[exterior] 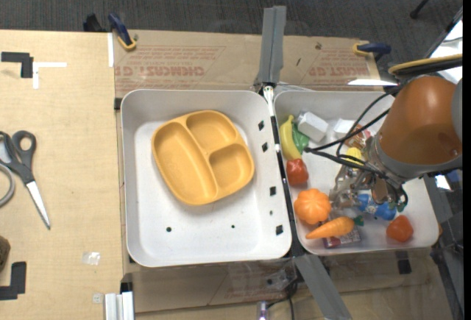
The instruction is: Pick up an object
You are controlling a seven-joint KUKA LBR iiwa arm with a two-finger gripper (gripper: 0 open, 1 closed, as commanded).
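Several small things crowd the right bin [423, 241], under my end effector [353, 190]: an orange ball [312, 205], a toy carrot [331, 228], a red tomato [399, 229], a red apple [297, 172], a banana [288, 139], a white box [312, 125], a blue item [375, 207]; my end effector hangs low among them, how wide I cannot tell; the left bin [147, 237] holds one yellow divided plate [202, 157]; cardboard [184, 65] behind bears mirrored print I cannot read; scissors [28, 171] lie on the desk [59, 112].
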